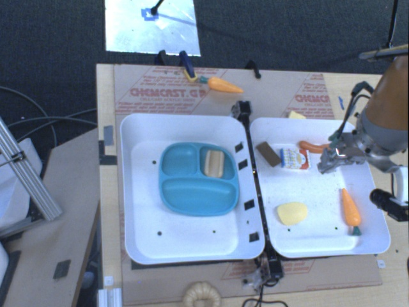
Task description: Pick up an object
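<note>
I see my gripper (330,158) low in the right bin (377,238); I cannot tell how its fingers stand; the orange sausage toy (311,147) lies just beside them, on the left; a small white packet (293,158) sits next to it; a carrot (349,210) lies nearer the front.

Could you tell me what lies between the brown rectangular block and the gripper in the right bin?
In the camera view, a small white packet lies between the brown rectangular block and the gripper.
</note>
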Motion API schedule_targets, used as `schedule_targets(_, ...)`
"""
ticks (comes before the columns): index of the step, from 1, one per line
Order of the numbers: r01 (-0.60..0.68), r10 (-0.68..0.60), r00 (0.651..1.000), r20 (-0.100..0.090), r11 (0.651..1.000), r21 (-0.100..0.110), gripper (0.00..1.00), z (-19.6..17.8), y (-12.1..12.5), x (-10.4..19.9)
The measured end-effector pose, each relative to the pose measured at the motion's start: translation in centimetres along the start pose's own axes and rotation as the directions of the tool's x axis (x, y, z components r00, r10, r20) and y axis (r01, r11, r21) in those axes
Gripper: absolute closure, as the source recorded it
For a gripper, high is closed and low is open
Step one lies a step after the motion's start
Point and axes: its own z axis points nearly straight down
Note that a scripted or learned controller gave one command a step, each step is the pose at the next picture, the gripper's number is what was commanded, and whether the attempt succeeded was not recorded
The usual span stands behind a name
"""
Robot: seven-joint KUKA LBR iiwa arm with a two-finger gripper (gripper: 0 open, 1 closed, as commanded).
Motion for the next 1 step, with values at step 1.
schedule_targets(1, 0.006, -0.006, 1.0, -0.002, 1.0, -0.002, 1.0, -0.87, 3.49, 4.69)
